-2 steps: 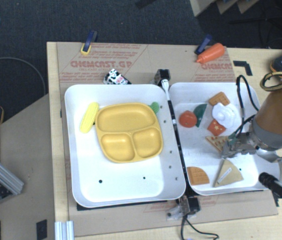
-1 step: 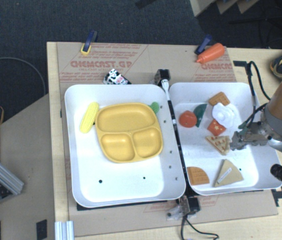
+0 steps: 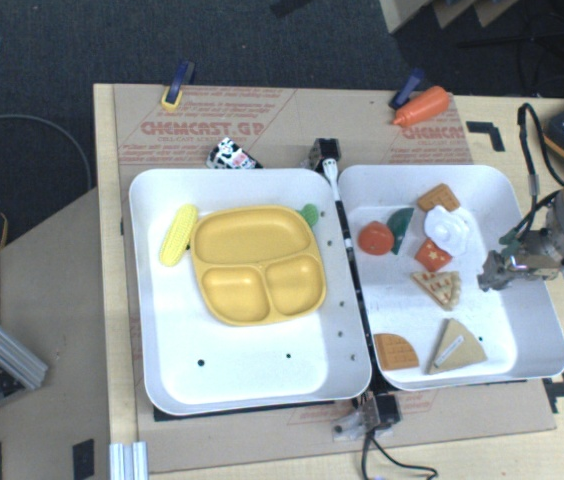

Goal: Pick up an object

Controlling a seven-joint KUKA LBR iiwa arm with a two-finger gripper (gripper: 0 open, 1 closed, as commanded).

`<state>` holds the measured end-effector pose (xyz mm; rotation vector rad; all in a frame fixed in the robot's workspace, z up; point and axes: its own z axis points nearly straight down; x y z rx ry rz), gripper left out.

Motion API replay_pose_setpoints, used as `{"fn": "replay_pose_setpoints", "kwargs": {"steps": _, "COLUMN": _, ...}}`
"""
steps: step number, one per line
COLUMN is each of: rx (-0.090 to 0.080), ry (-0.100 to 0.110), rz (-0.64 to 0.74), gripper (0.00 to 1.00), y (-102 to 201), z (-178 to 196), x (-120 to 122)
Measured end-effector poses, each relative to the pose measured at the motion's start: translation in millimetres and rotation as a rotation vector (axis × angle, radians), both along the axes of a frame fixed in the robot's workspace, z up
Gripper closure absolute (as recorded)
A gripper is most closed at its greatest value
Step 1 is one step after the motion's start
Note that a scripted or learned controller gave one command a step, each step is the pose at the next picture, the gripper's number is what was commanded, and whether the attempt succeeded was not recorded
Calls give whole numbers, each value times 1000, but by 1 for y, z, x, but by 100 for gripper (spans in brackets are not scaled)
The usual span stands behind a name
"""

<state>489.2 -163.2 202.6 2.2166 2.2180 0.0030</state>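
The right bin [image 3: 507, 360] holds several toy foods: a red tomato [image 3: 375, 237], a dark green piece [image 3: 402, 223], a brown cracker [image 3: 438, 199], a white lumpy object [image 3: 449, 230], a small red piece [image 3: 433, 257], a pizza slice [image 3: 439, 288], a round brown cookie [image 3: 396, 351] and a tan wedge [image 3: 456, 346]. My gripper [image 3: 495, 271] hangs low over the right side of this bin, just right of the pizza slice. Nothing shows between its fingers.
The left bin [image 3: 162, 358] carries a yellow divided plate [image 3: 257, 263], a corn cob [image 3: 177, 234] and a green bit [image 3: 310, 214]. On the bench behind lie an orange carrot [image 3: 422, 106], a black-and-white toy [image 3: 230, 155] and clamps [image 3: 175, 87].
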Motion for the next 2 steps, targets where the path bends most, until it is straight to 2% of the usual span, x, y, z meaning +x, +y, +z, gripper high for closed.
{"fn": "replay_pose_setpoints", "kwargs": {"steps": 1, "rx": 0, "ry": 1, "rz": 1, "gripper": 100, "y": 0, "z": 24, "x": 1}}
{"fn": "replay_pose_setpoints", "kwargs": {"steps": 2, "rx": 3, "ry": 1, "rz": 6, "gripper": 100, "y": 55, "z": 33, "x": 8}}
